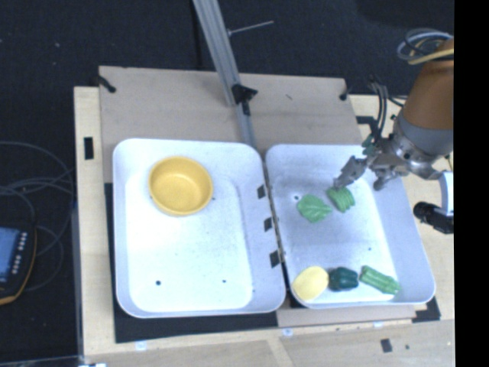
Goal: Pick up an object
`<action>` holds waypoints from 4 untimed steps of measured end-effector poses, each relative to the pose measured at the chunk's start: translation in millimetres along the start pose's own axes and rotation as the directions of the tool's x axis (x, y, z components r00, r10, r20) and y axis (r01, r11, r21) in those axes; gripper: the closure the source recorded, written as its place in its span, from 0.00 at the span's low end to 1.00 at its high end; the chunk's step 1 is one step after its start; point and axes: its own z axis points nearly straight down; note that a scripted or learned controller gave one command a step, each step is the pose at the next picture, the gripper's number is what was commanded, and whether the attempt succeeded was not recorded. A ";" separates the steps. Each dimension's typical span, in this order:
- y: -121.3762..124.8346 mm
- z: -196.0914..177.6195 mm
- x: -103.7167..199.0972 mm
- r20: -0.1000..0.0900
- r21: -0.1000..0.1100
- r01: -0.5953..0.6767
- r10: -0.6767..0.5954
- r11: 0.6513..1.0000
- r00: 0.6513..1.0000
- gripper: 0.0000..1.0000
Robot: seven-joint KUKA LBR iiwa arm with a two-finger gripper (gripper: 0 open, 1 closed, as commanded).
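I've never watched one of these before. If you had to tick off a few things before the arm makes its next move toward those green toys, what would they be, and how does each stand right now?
1. Gripper is over the right bin, where the toys lie: ok.
2. A target is close: a green piece lies just below the gripper: ok.
3. Room around that target: a green leafy piece sits right beside it, perhaps touching: not ok.
4. Something already between the fingers: cannot tell.
5. Other toys out of the way: yellow piece, dark green piece and green long piece lie along the near edge: ok.
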 end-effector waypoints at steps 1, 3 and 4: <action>-7.4 50.7 -8.3 0.000 0.001 -0.001 0.001 1.000 1.000 0.00; -9.0 80.8 -12.8 -0.001 -0.005 -0.001 0.001 1.000 1.000 1.00; 1.7 25.3 -14.1 0.001 -0.008 0.001 -0.001 1.000 1.000 1.00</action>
